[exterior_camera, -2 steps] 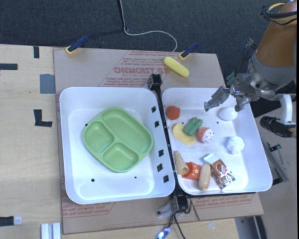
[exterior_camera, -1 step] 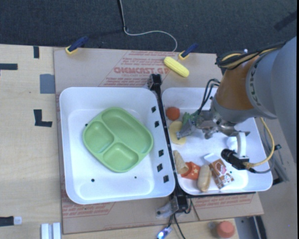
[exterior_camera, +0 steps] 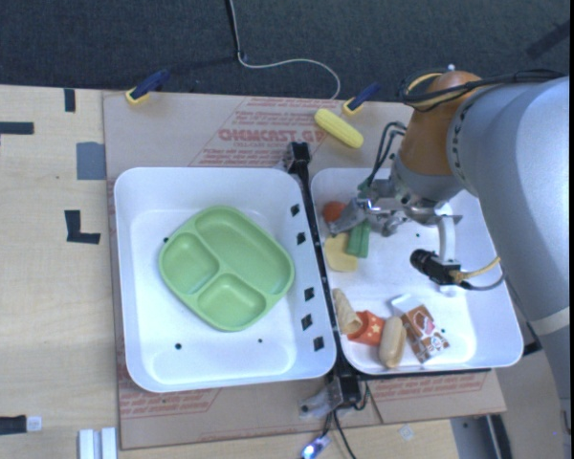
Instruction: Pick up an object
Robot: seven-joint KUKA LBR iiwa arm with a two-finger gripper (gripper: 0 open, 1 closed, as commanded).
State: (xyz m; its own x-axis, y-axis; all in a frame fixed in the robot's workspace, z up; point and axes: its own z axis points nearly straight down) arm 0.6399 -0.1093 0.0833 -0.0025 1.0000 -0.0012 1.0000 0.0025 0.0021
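**Mia:** Look at the big grey arm [exterior_camera: 517, 161]. It comes in from the right and leans over the right bin [exterior_camera: 488, 352].

**Tom:** And the tabletop [exterior_camera: 38, 285] has two white bins on it. The left bin [exterior_camera: 134, 256] has a green plate [exterior_camera: 227, 268] with three little parts.

**Mia:** The toys are all in the right bin. Where is the pincer [exterior_camera: 371, 210]?

**Tom:** Down low at the top left of that bin, right by the wall between the bins. Just beside it are a green block [exterior_camera: 357, 240], a yellow piece [exterior_camera: 340, 254] and something red [exterior_camera: 334, 211].

**Mia:** Is it holding one?

**Tom:** I cannot tell. I can't see how far open it is, and I can't see anything held in it.

**Mia:** What could go wrong?

**Tom:** Those three toys sit very close, touching I think. The pincer could catch two at once, or push one away and close on air. It is also near the wall, so it might bump it.

**Mia:** And the other toys?

**Tom:** A little bread roll [exterior_camera: 392, 340], a red toy [exterior_camera: 367, 327] and a snack packet [exterior_camera: 422, 331] lie at the bottom of the bin, well apart from the pincer. A yellow corn [exterior_camera: 339, 128] lies outside on the cardboard [exterior_camera: 172, 132].
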